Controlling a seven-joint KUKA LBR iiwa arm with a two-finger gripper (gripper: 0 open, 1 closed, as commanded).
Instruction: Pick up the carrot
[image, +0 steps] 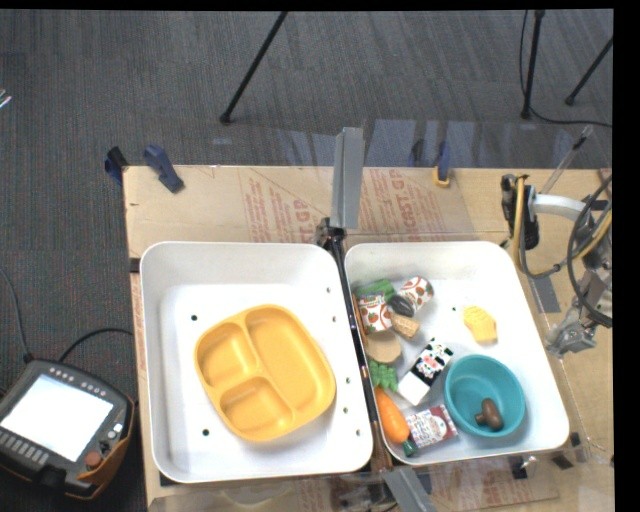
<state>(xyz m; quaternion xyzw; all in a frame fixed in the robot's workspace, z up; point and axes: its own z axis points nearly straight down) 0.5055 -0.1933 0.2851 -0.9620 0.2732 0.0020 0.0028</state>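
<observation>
1. Pincer (581, 334) up and to the right of the teal bowl (500, 383), past the right rim of the right bin (500, 262), amid grey metal and loose cables; cannot tell whether spread or pressed together, too small and cluttered at that edge.
2. Carrot (393, 420) left of the bowl and well apart from the pincer, lying against the bin's left wall, orange tip toward the near rim, green top pointing away.
3. Small brown lump (489, 412) inside the bowl.
4. Red-and-white packet (432, 428) just beside the bowl's lower left, between bowl and carrot.
5. Cow-patterned carton (430, 365) just up and left of the bowl.
6. Yellow ridged piece (480, 323) behind the bowl, apart from it.
7. Heap of small toy foods (392, 305) farther up and left of the bowl.
8. Yellow divided plate (265, 372) far left of the bowl, in the left bin (170, 300).
</observation>
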